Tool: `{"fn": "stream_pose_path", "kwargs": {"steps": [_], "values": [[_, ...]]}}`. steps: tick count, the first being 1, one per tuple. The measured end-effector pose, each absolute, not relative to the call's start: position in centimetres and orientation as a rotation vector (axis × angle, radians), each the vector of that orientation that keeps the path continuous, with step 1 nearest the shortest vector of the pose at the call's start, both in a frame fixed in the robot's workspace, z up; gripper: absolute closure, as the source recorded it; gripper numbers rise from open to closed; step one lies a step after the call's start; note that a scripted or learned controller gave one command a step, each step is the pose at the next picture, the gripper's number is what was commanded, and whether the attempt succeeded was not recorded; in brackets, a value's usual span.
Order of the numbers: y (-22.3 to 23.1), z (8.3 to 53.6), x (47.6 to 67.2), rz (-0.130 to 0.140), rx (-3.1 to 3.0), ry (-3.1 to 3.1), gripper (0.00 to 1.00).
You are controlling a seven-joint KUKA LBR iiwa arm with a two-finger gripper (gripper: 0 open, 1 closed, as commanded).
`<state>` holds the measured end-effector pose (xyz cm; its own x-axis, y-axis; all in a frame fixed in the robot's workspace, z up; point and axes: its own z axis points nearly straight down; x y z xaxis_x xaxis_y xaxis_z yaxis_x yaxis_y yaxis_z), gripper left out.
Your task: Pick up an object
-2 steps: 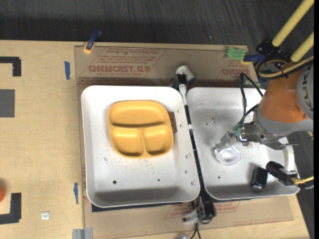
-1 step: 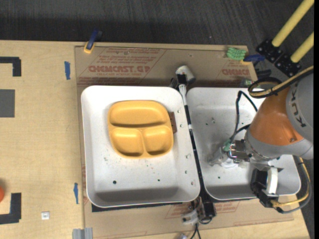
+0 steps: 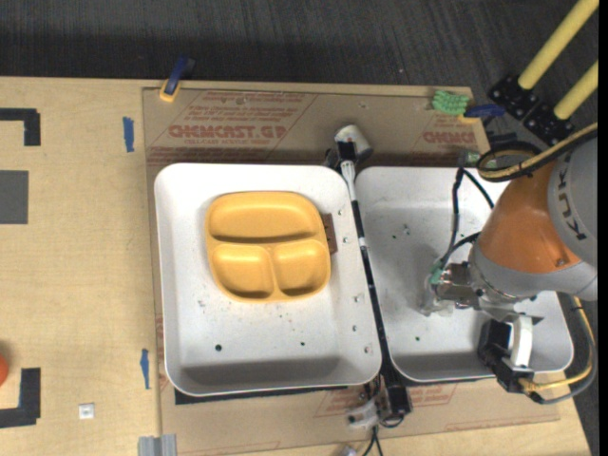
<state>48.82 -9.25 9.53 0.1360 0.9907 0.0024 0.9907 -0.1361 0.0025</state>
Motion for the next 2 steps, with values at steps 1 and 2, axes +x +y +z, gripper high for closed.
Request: {"fn": "stream_pose_path", "kwargs": {"steps": [1, 2], "values": [[-18.14, 12.48, 52.54, 0.0, 2.129, 2.309, 1.0], [-18.13, 12.47, 52.54, 0.001, 2.129, 2.309, 0.0]]}}
